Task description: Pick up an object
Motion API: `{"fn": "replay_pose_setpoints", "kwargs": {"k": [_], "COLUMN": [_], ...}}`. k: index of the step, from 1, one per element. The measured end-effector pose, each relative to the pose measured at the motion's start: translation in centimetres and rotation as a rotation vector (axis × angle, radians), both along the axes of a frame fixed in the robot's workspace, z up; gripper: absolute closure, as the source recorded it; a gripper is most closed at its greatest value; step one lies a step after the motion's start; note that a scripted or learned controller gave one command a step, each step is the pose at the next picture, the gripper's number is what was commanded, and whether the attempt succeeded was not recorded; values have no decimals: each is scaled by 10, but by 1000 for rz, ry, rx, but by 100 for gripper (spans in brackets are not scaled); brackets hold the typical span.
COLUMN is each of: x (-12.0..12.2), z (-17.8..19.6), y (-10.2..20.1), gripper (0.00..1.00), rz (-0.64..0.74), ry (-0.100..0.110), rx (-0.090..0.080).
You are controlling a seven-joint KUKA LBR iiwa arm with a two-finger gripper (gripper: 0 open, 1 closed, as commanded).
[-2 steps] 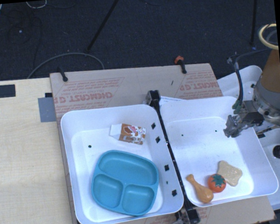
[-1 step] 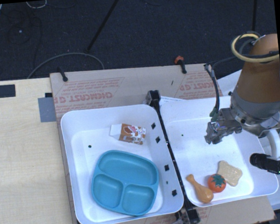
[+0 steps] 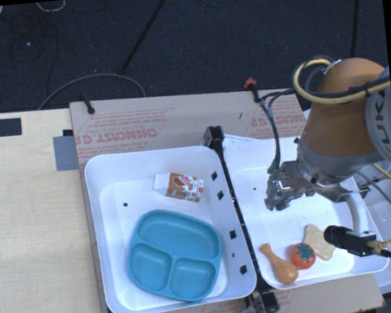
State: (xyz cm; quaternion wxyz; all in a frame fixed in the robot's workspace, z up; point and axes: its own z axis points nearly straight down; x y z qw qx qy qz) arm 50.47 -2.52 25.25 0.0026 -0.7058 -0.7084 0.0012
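My gripper (image 3: 280,195) hangs over the middle of the right bin (image 3: 254,181), above its bare floor. No object shows between its fingers. Along the right bin's near side lie a tan drumstick-shaped toy (image 3: 280,264), a red tomato toy (image 3: 303,256) and a pale bread-slice toy (image 3: 320,241), all below and to the right of the gripper. In the left bin (image 3: 109,189) rest a blue divided plate (image 3: 174,254) and a small carton with a printed picture (image 3: 179,186).
A black divider (image 3: 228,204) runs between the two bins. Cardboard (image 3: 144,126) lies under the bins, and the light wooden bench (image 3: 30,232) extends to the left. Cables cross the dark floor at the back.
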Motion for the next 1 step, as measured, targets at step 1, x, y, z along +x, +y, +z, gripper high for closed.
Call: {"fn": "replay_pose_setpoints", "kwargs": {"k": [1], "x": [-3], "z": [-12], "y": [61], "gripper": [100], "rz": [2], "ry": [0], "rx": [0]}}
